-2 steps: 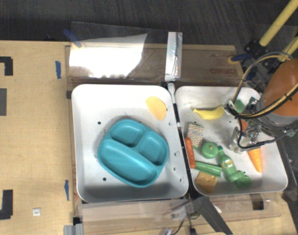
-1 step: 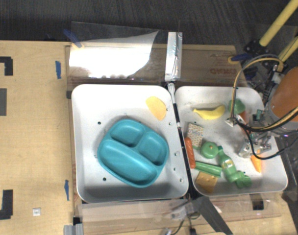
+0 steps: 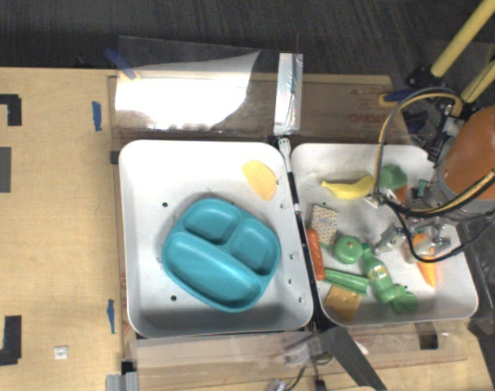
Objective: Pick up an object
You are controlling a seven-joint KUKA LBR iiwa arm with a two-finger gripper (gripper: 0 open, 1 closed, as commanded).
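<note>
A tan bench (image 3: 44,218) under dark carpet bears a left bin (image 3: 142,300) with a teal divided tray (image 3: 221,252), then a right bin (image 3: 463,296) of toy food (image 3: 363,261), where the gripper (image 3: 394,233) hovers, its grip impossible to judge.

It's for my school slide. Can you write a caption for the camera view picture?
Robot gripper reaches into the right bin of toy food beside a teal divided plate in the left bin.
</note>
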